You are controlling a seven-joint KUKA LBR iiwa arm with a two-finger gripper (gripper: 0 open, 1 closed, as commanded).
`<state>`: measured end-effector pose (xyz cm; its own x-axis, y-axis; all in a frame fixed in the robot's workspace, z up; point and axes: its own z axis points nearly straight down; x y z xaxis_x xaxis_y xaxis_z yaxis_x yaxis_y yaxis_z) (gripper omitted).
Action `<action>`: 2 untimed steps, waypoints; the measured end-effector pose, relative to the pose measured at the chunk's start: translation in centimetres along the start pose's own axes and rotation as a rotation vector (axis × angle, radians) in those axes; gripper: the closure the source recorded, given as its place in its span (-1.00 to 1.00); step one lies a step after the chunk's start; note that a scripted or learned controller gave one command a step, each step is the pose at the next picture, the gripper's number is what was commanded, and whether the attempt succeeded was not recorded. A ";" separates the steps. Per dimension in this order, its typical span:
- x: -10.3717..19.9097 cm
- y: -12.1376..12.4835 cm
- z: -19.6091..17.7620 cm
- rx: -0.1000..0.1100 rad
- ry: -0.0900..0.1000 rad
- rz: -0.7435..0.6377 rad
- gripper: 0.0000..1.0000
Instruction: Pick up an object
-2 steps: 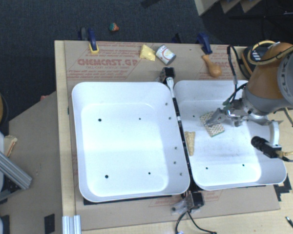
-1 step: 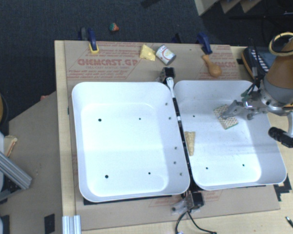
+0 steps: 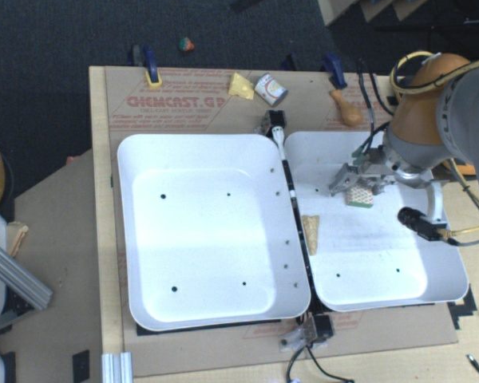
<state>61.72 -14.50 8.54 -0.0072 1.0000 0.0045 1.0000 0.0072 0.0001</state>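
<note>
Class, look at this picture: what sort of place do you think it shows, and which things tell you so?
Probably a robotics lab or test bench: a robot arm reaches over two shallow white bins on a clamped board, with cables trailing off it.

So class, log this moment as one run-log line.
arm: over right bin | claw: low over small greenish object, grasp unconfirmed | tan wedge: right bin, by left wall | left bin

Two white bins (image 3: 144,214) sat side by side. The right one held two small objects: a tan wedge (image 3: 311,234) and a greenish speckled piece (image 3: 359,197).
</note>
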 end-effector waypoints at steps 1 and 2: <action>-0.5 -0.1 -1.0 0.000 -0.004 0.006 1.00; 12.0 -0.7 -10.5 -0.011 -0.001 -0.006 1.00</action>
